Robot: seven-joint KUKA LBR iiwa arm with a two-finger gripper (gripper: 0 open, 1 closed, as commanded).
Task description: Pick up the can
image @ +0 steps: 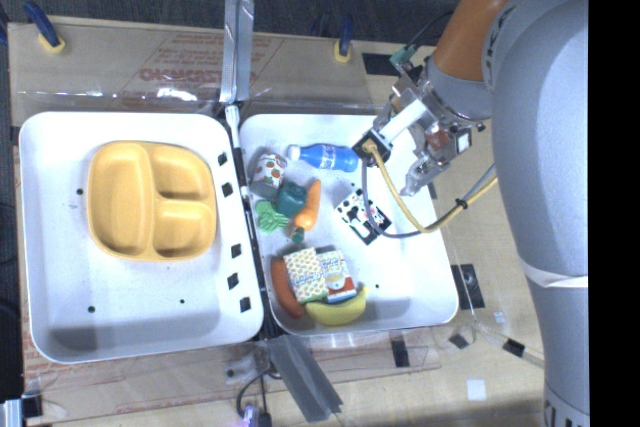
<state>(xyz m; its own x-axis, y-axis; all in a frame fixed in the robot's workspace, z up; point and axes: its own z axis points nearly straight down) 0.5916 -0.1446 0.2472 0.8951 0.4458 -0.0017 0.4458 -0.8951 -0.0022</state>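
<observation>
Camera view: gripper (362, 212) in right bin (420, 290), can't tell finger state.

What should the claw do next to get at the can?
Probably slide left and a little down, then lower. The claw hangs over bare floor of the right bin, while the can lies at that bin's left edge, crowded by the blue bottle and the carrot.

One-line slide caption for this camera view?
Gripper low in the right bin beside a blue bottle and carrot; yellow tray in the left.
</observation>
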